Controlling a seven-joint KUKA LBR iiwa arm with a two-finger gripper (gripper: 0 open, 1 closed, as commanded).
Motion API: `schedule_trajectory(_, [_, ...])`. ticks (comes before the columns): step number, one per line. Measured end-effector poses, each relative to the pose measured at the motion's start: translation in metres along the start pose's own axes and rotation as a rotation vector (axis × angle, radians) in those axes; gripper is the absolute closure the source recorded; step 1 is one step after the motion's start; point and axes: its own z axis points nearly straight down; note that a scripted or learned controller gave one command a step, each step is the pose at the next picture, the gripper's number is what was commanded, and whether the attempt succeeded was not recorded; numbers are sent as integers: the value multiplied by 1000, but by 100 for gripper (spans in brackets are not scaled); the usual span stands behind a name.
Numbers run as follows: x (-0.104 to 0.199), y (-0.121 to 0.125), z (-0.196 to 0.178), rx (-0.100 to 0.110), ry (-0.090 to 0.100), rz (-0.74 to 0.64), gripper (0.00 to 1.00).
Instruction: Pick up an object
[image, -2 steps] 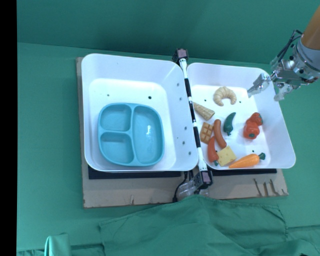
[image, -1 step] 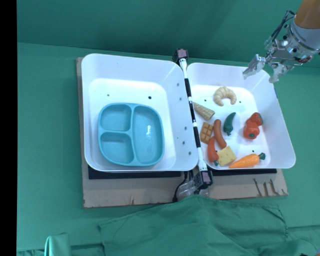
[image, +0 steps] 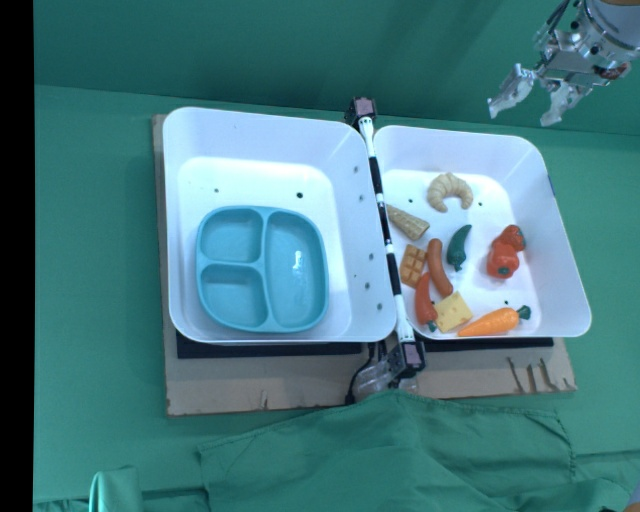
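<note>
The right bin holds several toy foods: a croissant, a cone-shaped wedge, a waffle, two sausages, a dark green pepper, a red pepper, a cheese block and a carrot. My gripper hangs high above the bin's far right corner, its fingers open with nothing between them.
The left bin carries a light blue divided plate. A black-and-white rod runs along the seam between the bins. Both bins rest on cardboard over a green cloth, which is rumpled at the front.
</note>
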Motion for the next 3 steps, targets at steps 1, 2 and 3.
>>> schedule_trajectory(1, [0, 10, 102, 18, 5, 2, 0])
schedule_trajectory(2, [-1, -49, 122, 14, 4, 5, 0])
schedule_trajectory(3, [1, 14, 92, 0, 2, 0, 0])
